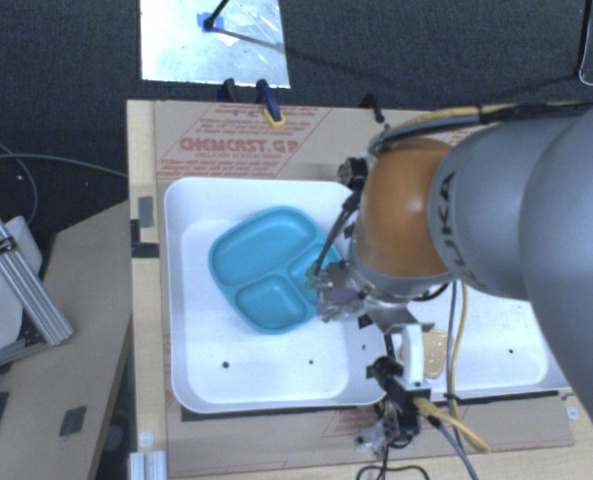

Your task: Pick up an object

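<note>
Over the seam between the two bins: you see the grey arm (516, 198) with its orange band (401, 208) covering most of what lies below.
Hidden: much of the right bin (496, 368) sits under the arm; you get a bare strip of its floor and a pale object (434, 353) you cannot identify.
Gripper: the gripper (334, 293) is at the blue tray's right edge; you cannot tell from this angle how its fingers are set, nor whether it touches the tray.
Blue tray: the divided blue tray (261, 263) lies flat in the left bin (206, 368), its right side cut off by the wrist.
Counter: cardboard sheet (236, 143) under both bins.
</note>
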`<action>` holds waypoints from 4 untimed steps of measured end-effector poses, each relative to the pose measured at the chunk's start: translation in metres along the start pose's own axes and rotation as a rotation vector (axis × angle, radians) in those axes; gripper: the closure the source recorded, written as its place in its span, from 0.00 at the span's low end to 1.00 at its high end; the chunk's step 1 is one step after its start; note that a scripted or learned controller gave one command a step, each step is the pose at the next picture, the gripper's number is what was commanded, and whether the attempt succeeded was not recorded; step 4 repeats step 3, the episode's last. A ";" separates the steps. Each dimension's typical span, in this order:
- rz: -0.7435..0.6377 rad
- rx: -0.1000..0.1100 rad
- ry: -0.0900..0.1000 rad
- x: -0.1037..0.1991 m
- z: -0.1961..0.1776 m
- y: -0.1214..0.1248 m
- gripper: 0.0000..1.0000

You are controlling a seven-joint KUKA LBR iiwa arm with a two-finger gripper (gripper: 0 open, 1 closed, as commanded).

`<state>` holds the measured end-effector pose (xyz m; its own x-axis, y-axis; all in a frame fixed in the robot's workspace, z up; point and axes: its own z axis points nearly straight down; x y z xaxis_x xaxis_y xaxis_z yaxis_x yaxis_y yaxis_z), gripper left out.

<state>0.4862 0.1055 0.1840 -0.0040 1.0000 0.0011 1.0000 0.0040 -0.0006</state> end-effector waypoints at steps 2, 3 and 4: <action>0.004 0.000 -0.001 0.020 -0.055 0.061 1.00; 0.007 -0.011 -0.002 -0.045 -0.157 0.087 1.00; 0.007 -0.011 -0.002 -0.045 -0.157 0.087 1.00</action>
